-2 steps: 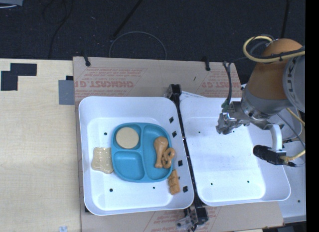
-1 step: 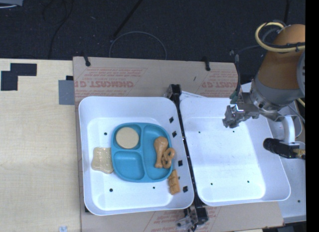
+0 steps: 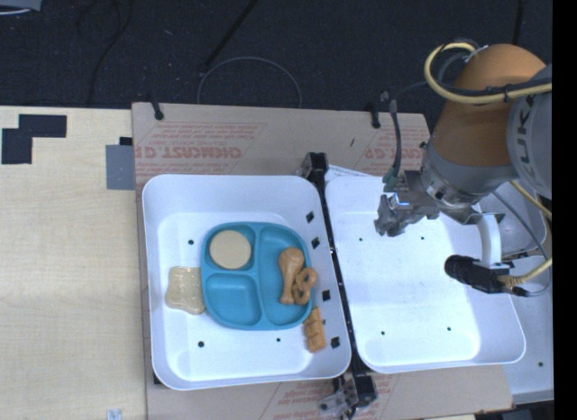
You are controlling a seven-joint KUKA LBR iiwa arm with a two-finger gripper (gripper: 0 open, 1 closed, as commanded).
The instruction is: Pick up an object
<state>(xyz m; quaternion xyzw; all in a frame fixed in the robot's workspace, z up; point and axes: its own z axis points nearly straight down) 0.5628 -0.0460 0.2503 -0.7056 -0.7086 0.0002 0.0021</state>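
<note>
Gripper: the gripper [image 3: 395, 214] is seen over the upper left part of the right bin [image 3: 505, 346], hanging from the grey arm [image 3: 491, 130]; nothing is seen in it, and whether it is released or clenched cannot be told.
Objects: every candidate lies in the left bin [image 3: 167, 202]. A round cookie [image 3: 229, 249] and a pretzel-like piece [image 3: 296, 276] rest in separate compartments of the blue tray [image 3: 236, 305]; a pale cracker [image 3: 186, 289] touches the tray's left edge; a small orange piece [image 3: 314, 330] lies just beside the tray's lower right corner, near the divider [image 3: 329, 256].
Progress: judged not yet begun; the gripper is well apart from all the objects.
Risk, divider: the divider must be crossed, and a low crossing could strike the bin walls.
Risk, tray: the tray's raised rims may block a finger beside the cookie or pretzel piece, so the tray itself could be pinched or dragged.
Risk, flat items: the cookie and cracker lie flat and may slip out of a closing grasp.
Risk, orange piece: it sits close to the bin wall, so little room is judged left for a finger on that side.
</note>
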